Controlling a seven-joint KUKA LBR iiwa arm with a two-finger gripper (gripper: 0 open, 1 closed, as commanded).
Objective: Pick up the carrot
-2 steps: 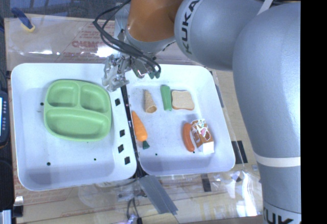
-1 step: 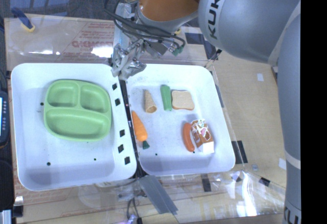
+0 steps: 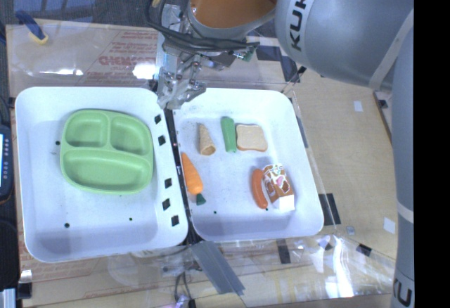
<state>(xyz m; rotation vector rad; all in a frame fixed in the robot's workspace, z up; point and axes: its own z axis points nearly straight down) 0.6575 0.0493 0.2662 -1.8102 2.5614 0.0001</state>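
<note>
Up at the far rim between the two bins, the gripper [image 3: 176, 92] hangs with nothing between its fingers; how wide they stand cannot be told. Nearer, the carrot [image 3: 191, 176] lies against the left wall of the right bin [image 3: 299, 159], with a cone [image 3: 205, 139], green pod [image 3: 228, 133] and bread slice [image 3: 251, 137] beyond; a green tray [image 3: 107, 151] fills the left bin [image 3: 31, 159]

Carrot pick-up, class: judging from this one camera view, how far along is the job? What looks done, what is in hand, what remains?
Done: nothing yet; the carrot lies in the right bin against its left wall. In hand: the gripper hangs above the bin's top-left corner, away from the carrot, with nothing visible between its fingers. Left: move over the carrot, descend, grip, lift.
</note>
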